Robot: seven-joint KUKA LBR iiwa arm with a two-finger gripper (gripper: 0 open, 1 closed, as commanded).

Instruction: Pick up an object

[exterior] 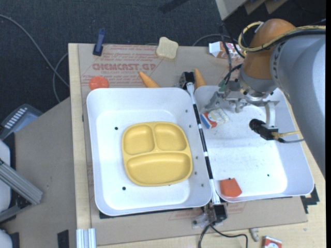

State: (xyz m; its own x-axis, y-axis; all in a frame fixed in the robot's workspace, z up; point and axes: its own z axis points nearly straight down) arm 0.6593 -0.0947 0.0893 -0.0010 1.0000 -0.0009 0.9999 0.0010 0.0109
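The right bin (258, 164) holds a small white packet with red and blue print (213, 119) near its far left corner. An orange block (230, 187) lies at the bin's near left corner. My gripper (223, 101) hangs low over the far left of this bin, just above and to the right of the packet. Its fingers are hidden by the wrist's metal parts. The grey arm with its orange band (266, 40) comes in from the upper right. Nothing is visibly held.
The left bin (103, 112) holds a yellow divided plate (156, 153). Behind the bins lie a bread-like piece (167, 47), a blue clip (99, 41), an orange-red knob (96, 82) and two orange carrot shapes (149, 80). A black part with a yellow cable (261, 128) hangs over the right bin.
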